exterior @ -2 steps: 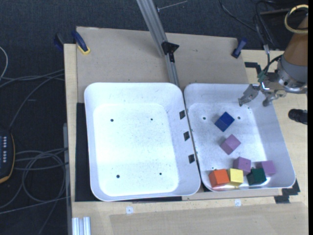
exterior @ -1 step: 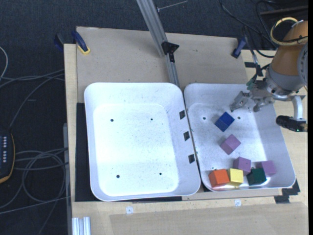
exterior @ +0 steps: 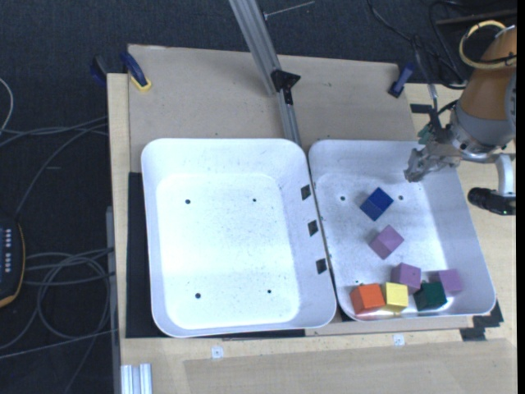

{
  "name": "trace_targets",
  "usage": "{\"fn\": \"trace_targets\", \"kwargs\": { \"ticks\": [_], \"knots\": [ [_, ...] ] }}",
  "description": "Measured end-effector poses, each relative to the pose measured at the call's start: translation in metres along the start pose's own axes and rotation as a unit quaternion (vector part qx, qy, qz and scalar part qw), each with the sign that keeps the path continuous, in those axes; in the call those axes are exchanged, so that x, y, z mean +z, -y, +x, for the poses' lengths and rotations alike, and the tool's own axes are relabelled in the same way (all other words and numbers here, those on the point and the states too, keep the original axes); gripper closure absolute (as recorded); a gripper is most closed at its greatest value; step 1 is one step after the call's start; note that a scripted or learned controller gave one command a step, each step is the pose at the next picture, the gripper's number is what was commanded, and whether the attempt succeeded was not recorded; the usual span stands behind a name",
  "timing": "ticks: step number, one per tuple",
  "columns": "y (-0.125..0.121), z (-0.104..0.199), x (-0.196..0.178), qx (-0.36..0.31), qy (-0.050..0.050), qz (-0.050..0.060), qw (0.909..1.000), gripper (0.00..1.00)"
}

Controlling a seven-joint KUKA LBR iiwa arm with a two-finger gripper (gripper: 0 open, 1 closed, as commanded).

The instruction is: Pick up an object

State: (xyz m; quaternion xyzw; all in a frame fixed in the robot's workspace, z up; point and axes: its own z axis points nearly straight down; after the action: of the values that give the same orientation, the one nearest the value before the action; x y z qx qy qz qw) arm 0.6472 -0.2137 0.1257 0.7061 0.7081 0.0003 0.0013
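1. Blue cube (exterior: 377, 203): lies alone in the right bin's middle.
2. Purple cube (exterior: 386, 241): just below it.
3. Orange cube (exterior: 368, 297), yellow cube (exterior: 396, 295), green cube (exterior: 428, 296) and two small purple cubes (exterior: 407, 274) (exterior: 449, 281): clustered at the near edge.

Blue clamps (exterior: 136, 71) at the wooden bench's (exterior: 213, 97) corners, loose cables (exterior: 49, 203) alongside, perhaps a handset (exterior: 10, 263).

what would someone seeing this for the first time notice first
Probably the bright blocks in the right bin: a blue block and a purple block mid-bin, with orange, yellow, green and purple ones clustered at its near edge. Next, the gripper poised at that bin's far right corner.
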Motion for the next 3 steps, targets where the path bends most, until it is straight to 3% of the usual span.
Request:
{"fn": "trace_targets", "kwargs": {
  "ticks": [2, 3],
  "knots": [
    [-0.003, 0.01, -0.093, 0.0, 0.0, -0.002, 1.0, 1.0],
    [-0.003, 0.005, -0.159, 0.001, 0.001, -0.004, 1.0, 1.0]
  ]
}}
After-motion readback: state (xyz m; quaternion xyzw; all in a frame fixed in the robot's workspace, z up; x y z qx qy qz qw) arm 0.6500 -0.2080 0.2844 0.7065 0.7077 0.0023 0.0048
